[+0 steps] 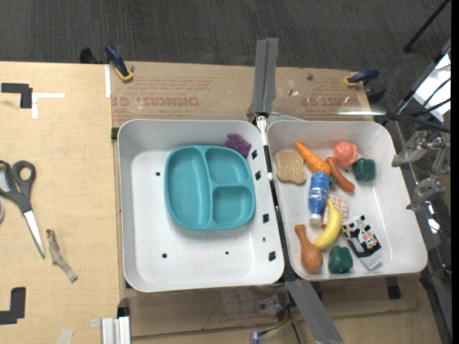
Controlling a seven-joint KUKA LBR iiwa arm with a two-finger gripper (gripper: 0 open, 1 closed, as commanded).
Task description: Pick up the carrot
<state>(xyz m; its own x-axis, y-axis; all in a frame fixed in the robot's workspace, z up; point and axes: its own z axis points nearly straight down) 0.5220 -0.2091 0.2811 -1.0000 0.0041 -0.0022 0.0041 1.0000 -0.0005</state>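
1. Bench [57,120]: a pale wooden surface. A brown cardboard sheet [179,92] lies under the bins, held at its far edge by two blue-and-yellow clamps.
2. Left bin [136,213]: white and shallow. It holds a teal divided plate [210,187] near its centre and a small purple grape bunch [239,143] at the far right corner, just beyond the plate.
3. Right bin [391,213]: white and shallow, set against the left bin. It holds all remaining items.
4. Gripper [423,169]: grey metal parts stand just outside the right wall of the right bin, above none of the items. Whether the tool is wide or narrow cannot be told.
5. Scissors [21,199]: grey-handled, lying on the bench, well apart from both bins.
6. Banana [330,228]: yellow, near the centre of the right bin, with a brown drumstick [308,248] just to its left.
7. Bottle [318,192]: blue and white, lying just nearer the camera than the carrot.
8. Carrot [313,158]: orange, lying diagonally in the far part of the right bin. It sits between a bread slice [290,167] on its left and a pink item [346,153] on its right. Its lower end is close beside a red-orange item [341,177]. Nothing grips it.
9. Cow-patterned carton [361,236]: near the front right, beside a green item [341,260].
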